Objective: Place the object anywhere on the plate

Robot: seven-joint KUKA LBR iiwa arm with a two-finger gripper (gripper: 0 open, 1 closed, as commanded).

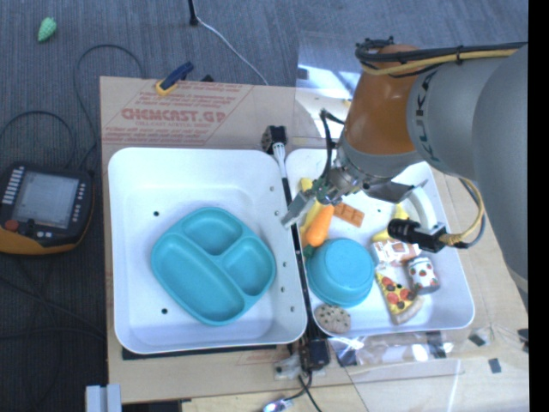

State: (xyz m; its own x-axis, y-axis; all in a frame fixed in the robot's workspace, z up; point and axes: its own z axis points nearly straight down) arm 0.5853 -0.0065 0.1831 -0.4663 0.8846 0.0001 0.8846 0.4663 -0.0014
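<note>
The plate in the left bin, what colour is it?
Turquoise blue, a divided plate, seen clearly in the camera view.

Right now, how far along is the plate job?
Nothing looks done: the blue divided plate in the left bin carries no object. In hand: the end effector is low in the right bin by the orange carrot; a grasp can't be confirmed. Left: grasp, carry across the divider, release on the plate.
</note>
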